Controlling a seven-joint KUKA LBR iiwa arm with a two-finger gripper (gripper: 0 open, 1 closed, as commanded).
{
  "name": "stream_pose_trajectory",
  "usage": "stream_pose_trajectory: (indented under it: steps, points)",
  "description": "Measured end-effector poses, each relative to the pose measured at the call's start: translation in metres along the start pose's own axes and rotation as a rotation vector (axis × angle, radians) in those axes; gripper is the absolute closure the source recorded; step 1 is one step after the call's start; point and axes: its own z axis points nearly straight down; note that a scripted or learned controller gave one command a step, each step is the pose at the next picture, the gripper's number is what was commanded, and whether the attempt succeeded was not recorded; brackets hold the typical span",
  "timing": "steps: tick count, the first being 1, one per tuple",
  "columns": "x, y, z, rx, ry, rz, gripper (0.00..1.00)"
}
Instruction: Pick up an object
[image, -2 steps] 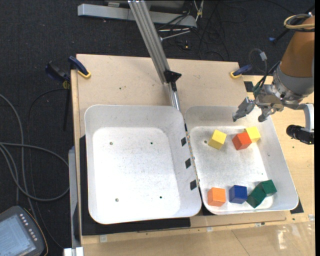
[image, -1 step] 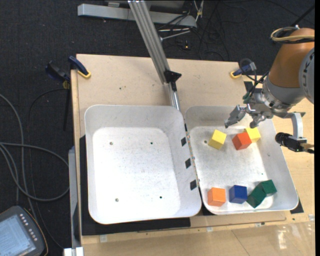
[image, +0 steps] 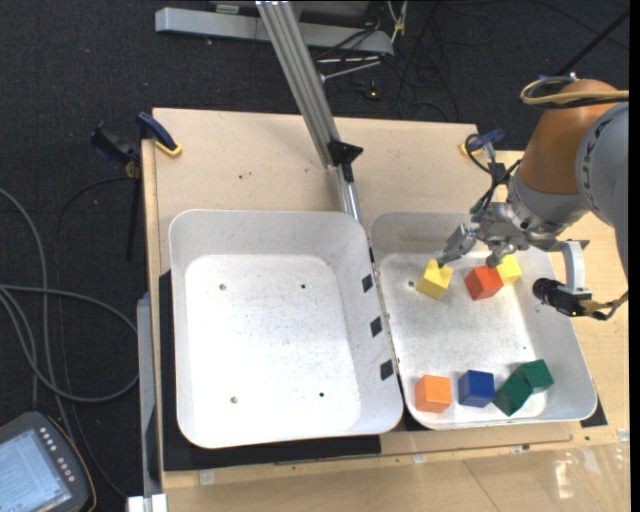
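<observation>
The gripper (image: 478, 250) hangs over the far end of the right bin (image: 560, 345), its fingers spread apart with nothing between them. Three blocks crowd that spot: a yellow block (image: 435, 279) just beside the left finger, a red block (image: 483, 282) directly below the fingers, and a second yellow block (image: 508, 268) partly hidden behind the wrist. Along the near wall sit an orange block (image: 433, 392), a blue block (image: 477, 388) and two green blocks (image: 523, 386) touching each other. The left bin (image: 200, 300) adjoins. A slanted metal pole (image: 310, 100) crosses the bench above the bins.
</observation>
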Motion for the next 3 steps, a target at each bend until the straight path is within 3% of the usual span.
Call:
stream_pose_trajectory:
  steps: [1,2,3]
  points:
    - [0.000,0.001,-0.013,-0.006,-0.001,0.000,1.00]
    - [-0.007,0.001,-0.076,-0.012,-0.003,0.003,1.00]
    - [-0.007,0.002,-0.099,-0.008,-0.002,0.001,1.00]
